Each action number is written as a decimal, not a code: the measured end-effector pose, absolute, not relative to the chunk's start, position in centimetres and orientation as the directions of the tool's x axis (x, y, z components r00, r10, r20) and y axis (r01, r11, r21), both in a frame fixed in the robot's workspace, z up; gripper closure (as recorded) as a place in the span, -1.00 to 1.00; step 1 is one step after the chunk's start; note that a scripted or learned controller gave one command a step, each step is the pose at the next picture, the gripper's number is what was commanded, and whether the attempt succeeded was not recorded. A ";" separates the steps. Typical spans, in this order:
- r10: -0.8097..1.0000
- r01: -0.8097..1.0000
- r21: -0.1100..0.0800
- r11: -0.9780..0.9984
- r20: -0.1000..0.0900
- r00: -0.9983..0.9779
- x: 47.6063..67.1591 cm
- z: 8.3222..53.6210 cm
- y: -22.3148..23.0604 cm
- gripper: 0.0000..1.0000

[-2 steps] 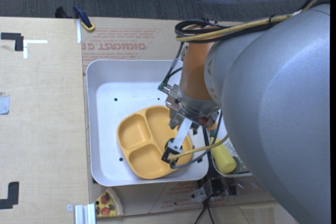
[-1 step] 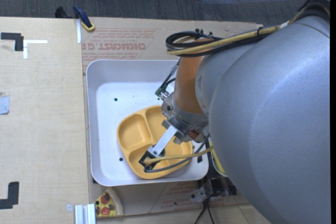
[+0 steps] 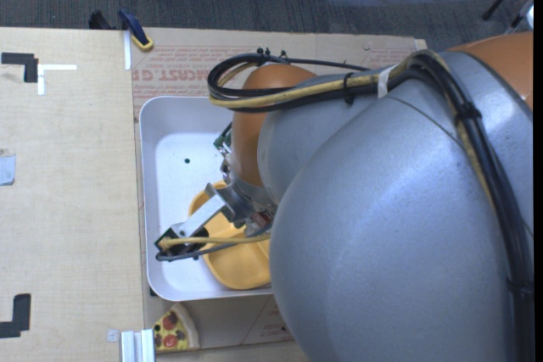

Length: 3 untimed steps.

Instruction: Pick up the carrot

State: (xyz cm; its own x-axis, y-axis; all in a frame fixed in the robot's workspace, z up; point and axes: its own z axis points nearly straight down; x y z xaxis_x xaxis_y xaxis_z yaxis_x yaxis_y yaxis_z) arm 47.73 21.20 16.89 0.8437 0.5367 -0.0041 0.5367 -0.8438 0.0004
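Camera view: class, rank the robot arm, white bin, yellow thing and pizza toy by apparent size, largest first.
1. robot arm, nearest the camera
2. white bin, partly hidden by the arm
3. yellow thing in the bin, partly hidden
4. pizza toy

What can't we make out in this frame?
- White bin, camera view: its right part is covered by the grey arm, so anything lying there is hidden.
- Yellow object in the bin: partly under the arm, outline incomplete; cannot tell what it is.
- Dark speck on the bin floor: too small to identify.
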 end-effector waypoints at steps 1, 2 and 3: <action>0.425 0.425 0.002 -0.905 -0.001 0.905 47.9 20.1 21.4 1.00; 0.196 0.196 0.003 -0.981 -0.001 0.981 47.8 19.6 22.8 1.00; 0.197 0.197 0.002 -0.980 -0.004 0.980 47.8 10.9 22.6 1.00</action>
State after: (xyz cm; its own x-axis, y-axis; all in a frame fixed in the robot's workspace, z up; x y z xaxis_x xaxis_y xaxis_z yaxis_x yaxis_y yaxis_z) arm 47.76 22.63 10.94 0.9804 0.1968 -0.0036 0.1968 -0.9804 0.0024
